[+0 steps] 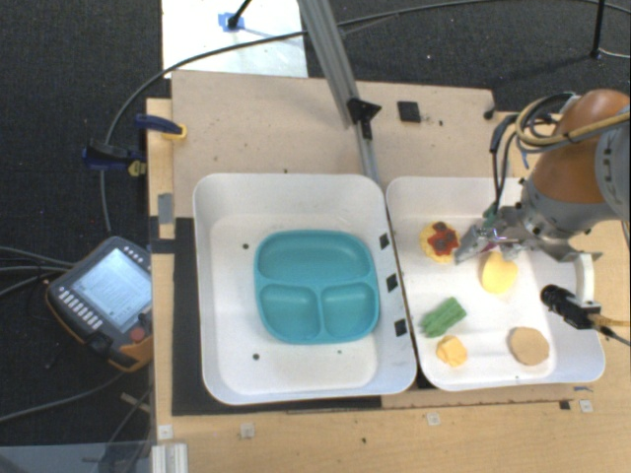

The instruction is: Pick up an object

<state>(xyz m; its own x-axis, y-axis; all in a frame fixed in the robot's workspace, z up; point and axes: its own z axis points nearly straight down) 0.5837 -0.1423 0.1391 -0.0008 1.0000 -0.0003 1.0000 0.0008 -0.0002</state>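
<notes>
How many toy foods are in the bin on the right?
5: a red-and-yellow piece at the upper left, a yellow lemon mid-bin, a green piece, an orange-yellow chunk, a tan round. The arm may hide more.

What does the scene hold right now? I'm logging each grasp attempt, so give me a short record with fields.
left bin: teal divided plate
right bin: red-and-yellow toy, yellow lemon-like piece, green piece, small orange-yellow piece, tan round piece
gripper: low over the right bin, between the red-and-yellow toy and the lemon-like piece
held object: none visible
beside bench: teach pendant, left of the bins
</notes>
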